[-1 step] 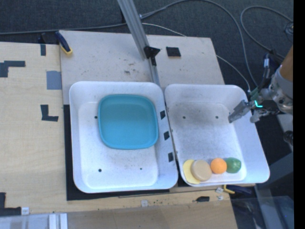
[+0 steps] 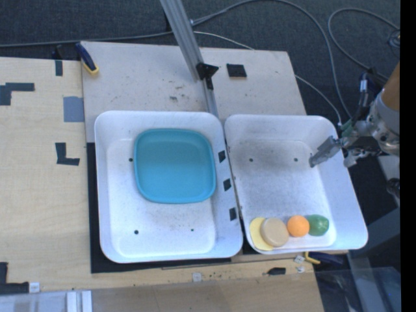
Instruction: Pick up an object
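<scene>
The things that could be picked lay bunched along the near wall of the right bin [image 2: 338, 194]: an orange ball [image 2: 298, 226], a green ball [image 2: 318, 224] touching it on its right, a tan round piece [image 2: 275, 232] on its left, and a yellow disc [image 2: 259, 234] half under the tan one. We saw none of them lifted; all four rested on the bin floor, so we judged the pick not yet begun in any real sense.

The end effector [image 2: 323, 153] hung over the far right part of the same bin, near its right wall and well apart from the cluster. Nothing showed between its fingers. We could not tell whether it stood wide or narrow, since it appeared as one dark slanted shape from above.

The left bin [image 2: 107, 174] held a blue plate [image 2: 174, 165] lying flat, another candidate, untouched. Both bins sat side by side on the surface [image 2: 39, 174].

What remained, in our judgement, was nearly everything: travel to a chosen object, descend, close and raise it.
</scene>
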Controlling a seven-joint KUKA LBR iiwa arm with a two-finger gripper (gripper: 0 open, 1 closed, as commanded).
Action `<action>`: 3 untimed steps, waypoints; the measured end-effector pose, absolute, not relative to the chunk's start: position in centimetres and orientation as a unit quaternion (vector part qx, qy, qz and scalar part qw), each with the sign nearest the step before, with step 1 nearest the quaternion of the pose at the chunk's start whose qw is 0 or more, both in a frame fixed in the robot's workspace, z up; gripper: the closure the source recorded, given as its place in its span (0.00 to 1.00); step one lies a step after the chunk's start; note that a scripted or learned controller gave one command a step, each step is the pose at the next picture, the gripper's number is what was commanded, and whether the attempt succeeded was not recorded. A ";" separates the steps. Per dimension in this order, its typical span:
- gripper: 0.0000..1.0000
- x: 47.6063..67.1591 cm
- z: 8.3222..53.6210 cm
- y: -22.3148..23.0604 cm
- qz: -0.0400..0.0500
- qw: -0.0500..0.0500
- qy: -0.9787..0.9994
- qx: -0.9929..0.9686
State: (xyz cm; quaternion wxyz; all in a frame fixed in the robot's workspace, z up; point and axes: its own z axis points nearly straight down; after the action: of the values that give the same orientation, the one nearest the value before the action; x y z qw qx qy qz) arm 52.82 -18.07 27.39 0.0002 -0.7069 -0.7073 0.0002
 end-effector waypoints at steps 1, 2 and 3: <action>0.00 53.1 23.0 -17.6 0.001 0.002 -0.707 -0.707; 0.00 53.5 16.9 -17.9 0.002 0.002 -0.707 -0.707; 0.00 53.1 10.6 -17.8 0.002 0.003 -0.707 -0.707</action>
State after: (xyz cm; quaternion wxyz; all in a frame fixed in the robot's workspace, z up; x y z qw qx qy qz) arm 53.10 -17.82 10.60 0.0028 -0.7069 -0.7073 0.0017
